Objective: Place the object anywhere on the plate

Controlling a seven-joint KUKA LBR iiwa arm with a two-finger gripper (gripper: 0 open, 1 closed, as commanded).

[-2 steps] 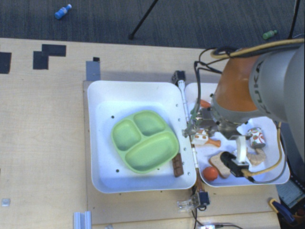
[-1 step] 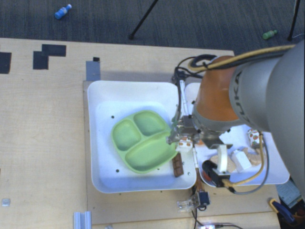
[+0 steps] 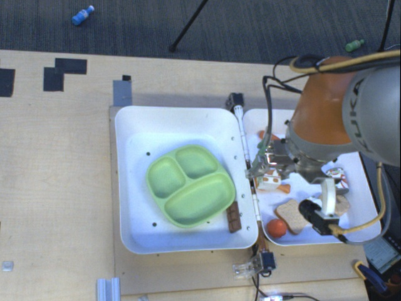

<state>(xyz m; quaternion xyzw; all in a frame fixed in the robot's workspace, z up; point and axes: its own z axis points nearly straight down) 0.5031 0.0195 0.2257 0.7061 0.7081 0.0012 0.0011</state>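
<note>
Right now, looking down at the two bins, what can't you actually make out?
- The hand: the arm's grey and orange body hangs over it, so whether it grips anything is hidden.
- The right bin: the arm covers much of it, so items beneath are hidden.
- Small items by the bread slice and tomato: too small and partly covered to identify.
- The brown piece beside the green plate: too small to name.
</note>
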